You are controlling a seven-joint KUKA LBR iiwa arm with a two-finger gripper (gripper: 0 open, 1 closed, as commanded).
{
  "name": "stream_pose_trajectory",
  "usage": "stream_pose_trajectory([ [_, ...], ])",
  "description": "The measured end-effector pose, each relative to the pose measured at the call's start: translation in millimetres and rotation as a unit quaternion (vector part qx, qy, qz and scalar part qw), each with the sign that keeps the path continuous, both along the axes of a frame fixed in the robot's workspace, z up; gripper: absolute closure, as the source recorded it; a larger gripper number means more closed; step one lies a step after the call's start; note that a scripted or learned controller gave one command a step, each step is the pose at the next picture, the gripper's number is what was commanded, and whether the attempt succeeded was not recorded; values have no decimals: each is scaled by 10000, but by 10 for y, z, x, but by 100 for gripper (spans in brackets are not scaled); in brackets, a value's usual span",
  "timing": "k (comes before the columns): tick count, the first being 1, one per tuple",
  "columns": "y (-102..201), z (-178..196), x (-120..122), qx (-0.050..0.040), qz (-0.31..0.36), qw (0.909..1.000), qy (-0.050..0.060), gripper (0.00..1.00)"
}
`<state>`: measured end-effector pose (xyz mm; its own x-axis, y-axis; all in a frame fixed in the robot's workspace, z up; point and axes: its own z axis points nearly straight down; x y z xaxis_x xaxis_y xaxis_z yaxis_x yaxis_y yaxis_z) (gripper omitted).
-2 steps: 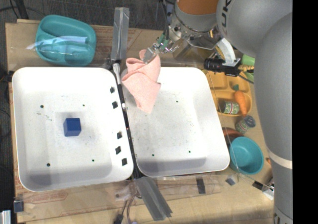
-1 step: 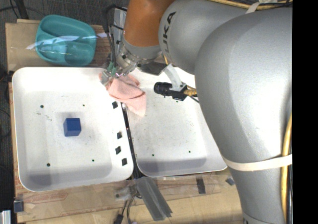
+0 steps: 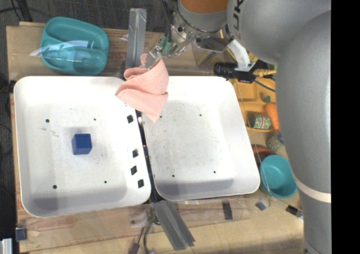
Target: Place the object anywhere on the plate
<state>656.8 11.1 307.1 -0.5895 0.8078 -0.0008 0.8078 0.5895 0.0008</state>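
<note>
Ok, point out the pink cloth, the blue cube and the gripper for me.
pink cloth [image 3: 147,90]: camera view, middle of the hanging fabric.
blue cube [image 3: 81,143]: camera view, its top face, in the left bin.
gripper [image 3: 155,56]: camera view, at the fingertips pinching the cloth's top.

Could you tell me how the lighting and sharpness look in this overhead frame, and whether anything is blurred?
In the camera view, lighting is even and soft: the left bin and right bin show grey shading along their near edges, no glare. The blue cube is sharp; the pink cloth hanging at the claw is slightly soft, and the near arm looms large.
</note>
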Motion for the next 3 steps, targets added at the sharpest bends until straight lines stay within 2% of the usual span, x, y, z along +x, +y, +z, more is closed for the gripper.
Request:
stream_pose_trajectory([
  [1,425,-755,-708,-6,309,9995,19,100],
  [2,1252,-752,-896,-5,845,9964,21,100],
  [3,1849,-2157,-1020,0,1257,9921,15,100],
])
